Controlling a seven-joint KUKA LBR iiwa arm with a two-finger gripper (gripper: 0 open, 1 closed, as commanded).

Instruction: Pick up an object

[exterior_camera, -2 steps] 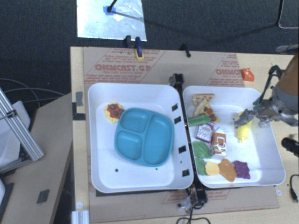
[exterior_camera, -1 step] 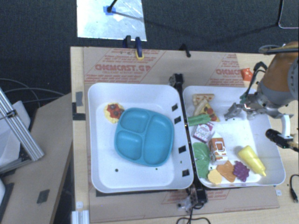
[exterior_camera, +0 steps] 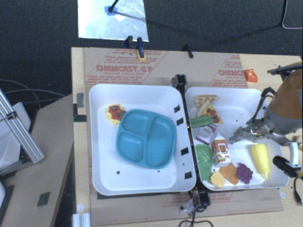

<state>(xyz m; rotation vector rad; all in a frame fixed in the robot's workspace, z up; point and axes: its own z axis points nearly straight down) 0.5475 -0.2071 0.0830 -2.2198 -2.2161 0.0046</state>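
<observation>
Arm enters from 3 o'clock; two-finger gripper [exterior_camera: 239, 135] hangs over the right white bin [exterior_camera: 236, 103], fingers spread, nothing between them. Yellow plastic corn cob [exterior_camera: 260, 159] lies at its 5 o'clock, near, apart. Blue compartment plate [exterior_camera: 144, 138] sits in left bin.

Arm at right, tool [exterior_camera: 240, 135] low.

I'm seeing the bench [exterior_camera: 80, 141] carrying a brown printed sheet [exterior_camera: 156, 67], with the left white bin [exterior_camera: 102, 126] and right white bin [exterior_camera: 236, 96] sitting on it, touching side by side.
</observation>
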